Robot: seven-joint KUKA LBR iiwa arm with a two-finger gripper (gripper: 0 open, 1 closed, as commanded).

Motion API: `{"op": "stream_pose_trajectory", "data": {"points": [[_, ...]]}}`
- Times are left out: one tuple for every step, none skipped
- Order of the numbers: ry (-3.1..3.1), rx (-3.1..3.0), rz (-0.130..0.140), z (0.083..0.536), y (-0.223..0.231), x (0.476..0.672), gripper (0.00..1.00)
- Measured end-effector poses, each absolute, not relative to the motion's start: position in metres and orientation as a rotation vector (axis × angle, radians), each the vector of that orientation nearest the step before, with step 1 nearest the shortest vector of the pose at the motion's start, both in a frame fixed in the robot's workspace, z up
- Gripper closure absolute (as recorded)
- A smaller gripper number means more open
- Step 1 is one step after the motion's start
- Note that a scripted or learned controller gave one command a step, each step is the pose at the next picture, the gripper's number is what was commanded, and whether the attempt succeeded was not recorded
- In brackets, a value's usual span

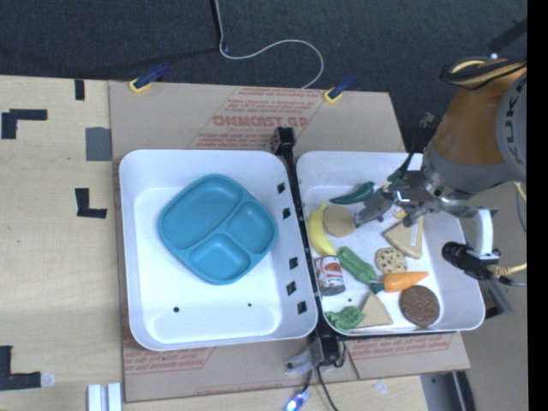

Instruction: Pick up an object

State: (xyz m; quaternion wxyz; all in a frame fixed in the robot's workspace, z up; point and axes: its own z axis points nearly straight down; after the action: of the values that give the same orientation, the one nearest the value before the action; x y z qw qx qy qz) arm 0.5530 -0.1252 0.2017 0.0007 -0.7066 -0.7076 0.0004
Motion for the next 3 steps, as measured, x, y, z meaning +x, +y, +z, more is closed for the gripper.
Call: {"op": "stream_pose_trajectory", "data": {"points": [[-2.22,-2.213,0.004,0.219,-0.073,0.48,0.0],[-2.221,-2.216,0.004,0.228,-0.075,0.483,1.0],[-2.238,-2.209,-0.009,0.278,0.019,0.536,1.0]]}}
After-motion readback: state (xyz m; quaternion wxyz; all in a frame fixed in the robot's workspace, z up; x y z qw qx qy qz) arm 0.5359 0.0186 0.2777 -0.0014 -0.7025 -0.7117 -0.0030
